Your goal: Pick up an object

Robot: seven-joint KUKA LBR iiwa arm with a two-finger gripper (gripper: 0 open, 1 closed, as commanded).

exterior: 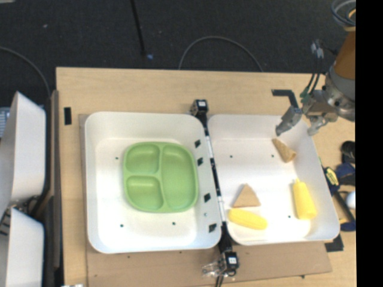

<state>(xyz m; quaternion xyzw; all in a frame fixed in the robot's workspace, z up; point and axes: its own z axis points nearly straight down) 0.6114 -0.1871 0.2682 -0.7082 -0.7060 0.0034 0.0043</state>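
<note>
The claw (297, 123) is seen open, empty; just below, a stiff, light wedge (285, 149) is best pinched across its flat sides.

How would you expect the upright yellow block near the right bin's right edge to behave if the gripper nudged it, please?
The yellow block looks rounded and elongated, so it may roll sideways rather than slide. Its smooth surface suggests it might slip between fingers. It lies close to the right bin's wall, which would probably stop it.

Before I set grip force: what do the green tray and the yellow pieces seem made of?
Green tray: likely molded plastic, judging by its even color, soft sheen and rounded compartments. Yellow pieces: probably plastic or foam toy food, uniformly bright with smooth matte surfaces; which one is unclear.
</note>
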